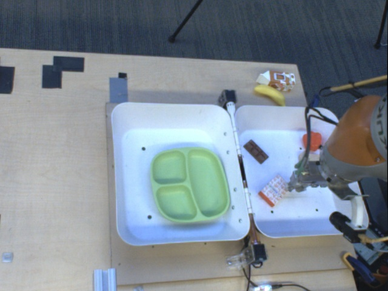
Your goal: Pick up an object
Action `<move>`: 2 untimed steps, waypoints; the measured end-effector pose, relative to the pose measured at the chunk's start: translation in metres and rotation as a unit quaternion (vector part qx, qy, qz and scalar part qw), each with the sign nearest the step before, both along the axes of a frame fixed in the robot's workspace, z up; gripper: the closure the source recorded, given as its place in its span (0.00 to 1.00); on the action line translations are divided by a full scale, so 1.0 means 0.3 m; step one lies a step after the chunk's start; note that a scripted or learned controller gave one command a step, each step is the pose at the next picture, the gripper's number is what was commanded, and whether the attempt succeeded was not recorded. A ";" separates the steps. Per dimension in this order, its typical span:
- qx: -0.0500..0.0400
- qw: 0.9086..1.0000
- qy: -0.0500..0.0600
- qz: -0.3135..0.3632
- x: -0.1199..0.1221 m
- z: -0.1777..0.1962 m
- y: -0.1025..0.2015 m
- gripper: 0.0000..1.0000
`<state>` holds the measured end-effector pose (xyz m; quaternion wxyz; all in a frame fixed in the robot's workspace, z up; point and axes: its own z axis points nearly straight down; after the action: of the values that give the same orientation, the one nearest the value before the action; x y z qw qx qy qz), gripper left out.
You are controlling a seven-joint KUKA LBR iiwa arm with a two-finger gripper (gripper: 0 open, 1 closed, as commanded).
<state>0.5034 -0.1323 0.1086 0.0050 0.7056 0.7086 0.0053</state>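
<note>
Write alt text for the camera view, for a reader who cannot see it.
A grey and orange arm reaches from the right into the right white bin, its end effector beside a small orange and white packet. A brown bar lies nearby. The left bin holds a green divided tray.

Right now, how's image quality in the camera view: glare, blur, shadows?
Camera view: soft overall, with no fine detail on the small patterned packet or the brown bar. The left white bin and right white bin glare bright with a bluish cast. The green divided tray throws a soft shadow. The gripper area is blurry.
</note>
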 end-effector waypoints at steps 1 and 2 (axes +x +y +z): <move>0.000 1.000 0.000 0.000 -0.001 0.000 0.000 0.00; 0.000 1.000 -0.001 0.001 0.004 0.035 0.002 1.00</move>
<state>0.5046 -0.1318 0.1192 0.0057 0.7048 0.7093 0.0063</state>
